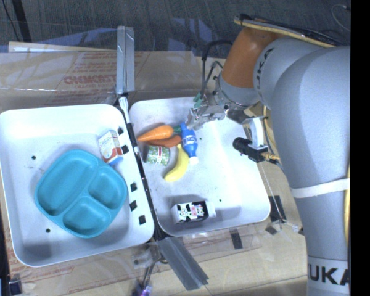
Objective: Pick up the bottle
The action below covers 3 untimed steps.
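Note:
A small blue bottle point(189, 140) with a white cap lies in the right bin point(246, 190), cap pointing toward the front. It rests between an orange carrot point(155, 134) and a yellow banana point(177, 167). My gripper point(200, 114) hangs just behind the bottle's blue base, close to it or touching it. Nothing shows between its tips.
A green-labelled can point(157, 156) lies beside the banana. A black-and-white box point(191, 211) sits near the right bin's front wall. The left bin point(24, 134) holds a blue divided plate point(81, 192) and a small carton point(109, 145). The grey arm covers the right side.

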Each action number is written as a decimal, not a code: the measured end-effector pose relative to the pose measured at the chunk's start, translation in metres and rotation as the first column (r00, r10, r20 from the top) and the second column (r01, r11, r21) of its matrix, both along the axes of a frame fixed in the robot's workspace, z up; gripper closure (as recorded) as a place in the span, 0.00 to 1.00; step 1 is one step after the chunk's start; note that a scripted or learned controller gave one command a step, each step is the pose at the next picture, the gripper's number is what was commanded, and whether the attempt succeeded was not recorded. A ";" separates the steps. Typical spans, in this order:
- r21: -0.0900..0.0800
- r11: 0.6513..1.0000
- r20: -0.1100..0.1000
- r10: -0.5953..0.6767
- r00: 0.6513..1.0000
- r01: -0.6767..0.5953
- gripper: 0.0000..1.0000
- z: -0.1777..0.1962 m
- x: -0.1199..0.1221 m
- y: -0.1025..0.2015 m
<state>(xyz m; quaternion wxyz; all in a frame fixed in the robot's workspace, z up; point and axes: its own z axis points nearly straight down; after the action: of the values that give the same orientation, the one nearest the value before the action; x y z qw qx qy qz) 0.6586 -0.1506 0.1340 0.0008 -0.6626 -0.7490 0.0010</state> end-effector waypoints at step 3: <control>-0.002 1.000 0.016 0.005 1.000 -0.005 1.00 -0.022 -0.018 -0.017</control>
<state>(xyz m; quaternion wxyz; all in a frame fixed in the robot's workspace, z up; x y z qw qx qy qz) 0.6411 -0.1673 0.1123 -0.0056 -0.6609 -0.7505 -0.0035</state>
